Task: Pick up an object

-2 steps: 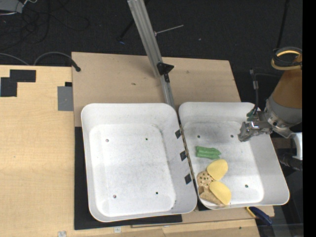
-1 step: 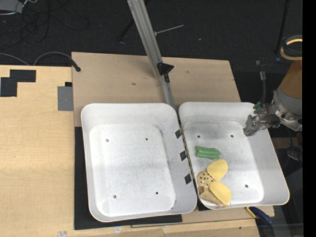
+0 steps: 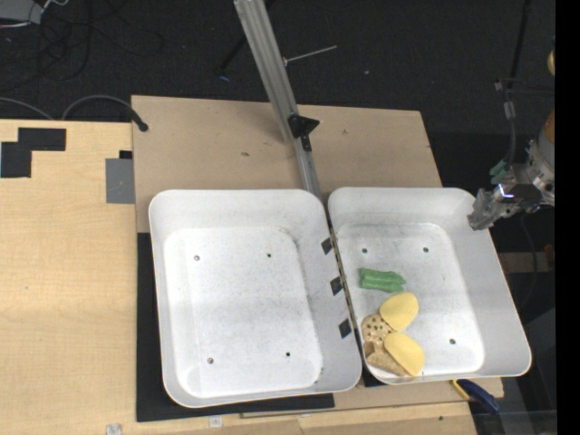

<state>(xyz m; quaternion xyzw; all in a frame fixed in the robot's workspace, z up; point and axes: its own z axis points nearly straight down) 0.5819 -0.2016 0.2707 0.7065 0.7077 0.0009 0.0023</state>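
**Fingers at right bin's far corner, objects untouched**

Dark floor with loose cables behind; tan table [image 3: 372, 143] carries two white bins side by side. Left bin [image 3: 240, 293] has bare floor, just a few small dark dots in it. Right bin [image 3: 471, 279] holds all the objects, bunched in its near-left corner against the divider.

Contents, as far as I can resolve:
- green object [image 3: 381, 280], elongated, lying flat, nearest the bin centre
- yellow object [image 3: 400, 311], rounded, just beside the green one
- second yellow object [image 3: 405, 352], touching or overlapping the first; can't tell which
- tan speckled object [image 3: 375, 332], partly hidden under the yellow pair, shape unclear

My fingers [image 3: 487, 208] sit over the far-right rim of the right bin, well apart from the cluster. They show as a small grey blur; can't tell if they're open or closed. Nothing visible between them. Rest of my arm is cut off at the right edge.

Slanted metal rail [image 3: 272, 80] runs from the back down toward the gap between the bins. Pale wood panel [image 3: 63, 279] on the left.
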